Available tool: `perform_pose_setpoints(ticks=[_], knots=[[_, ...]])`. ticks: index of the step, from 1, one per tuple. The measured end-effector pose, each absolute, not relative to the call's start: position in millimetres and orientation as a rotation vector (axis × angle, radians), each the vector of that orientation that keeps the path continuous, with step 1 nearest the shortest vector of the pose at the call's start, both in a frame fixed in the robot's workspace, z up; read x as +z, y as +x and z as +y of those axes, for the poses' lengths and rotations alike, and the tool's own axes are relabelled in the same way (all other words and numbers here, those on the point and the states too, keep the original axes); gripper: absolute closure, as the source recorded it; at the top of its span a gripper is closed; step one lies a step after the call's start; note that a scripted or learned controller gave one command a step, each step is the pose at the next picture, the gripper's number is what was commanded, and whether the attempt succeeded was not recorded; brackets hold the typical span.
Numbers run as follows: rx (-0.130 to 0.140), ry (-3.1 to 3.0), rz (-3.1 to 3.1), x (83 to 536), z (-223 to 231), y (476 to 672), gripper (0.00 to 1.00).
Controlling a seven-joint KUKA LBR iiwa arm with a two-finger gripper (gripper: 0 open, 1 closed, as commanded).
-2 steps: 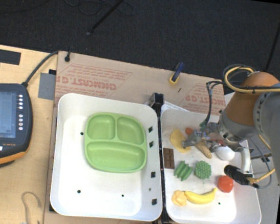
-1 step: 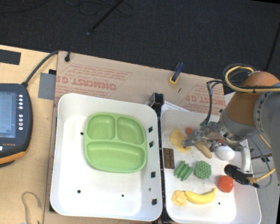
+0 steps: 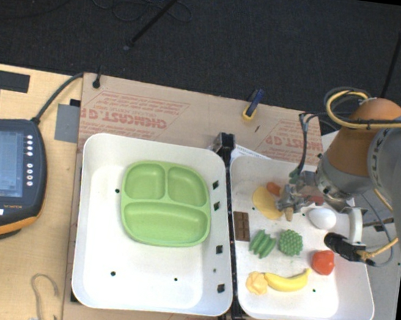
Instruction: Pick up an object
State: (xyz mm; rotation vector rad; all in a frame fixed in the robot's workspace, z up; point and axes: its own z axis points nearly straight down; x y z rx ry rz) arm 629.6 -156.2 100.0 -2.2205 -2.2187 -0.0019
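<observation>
At right of frame, the two-finger gripper (image 3: 292, 202) is lowered beside the flat yellow toy piece (image 3: 265, 201); finger state cannot be told. Approach is judged underway; closure is required next.

The right bin (image 3: 357, 307) holds the toy foods. A yellow banana (image 3: 285, 281) lies near the front, curved, with a small yellow piece (image 3: 256, 283) just beside its left end. Behind it sit green pea pods (image 3: 263, 243) and a broccoli floret (image 3: 290, 242), close together. A red tomato (image 3: 323, 262) lies right of them, a white egg (image 3: 321, 218) farther back, and a yellow slice (image 3: 266, 201) at the back left.
</observation>
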Motion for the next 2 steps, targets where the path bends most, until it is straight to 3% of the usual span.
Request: perform_pose_setpoints(ticks=[2], knots=[[-0.004, -2.224, -2.225, 226.1, -152.7, 627.6, 1.0]])
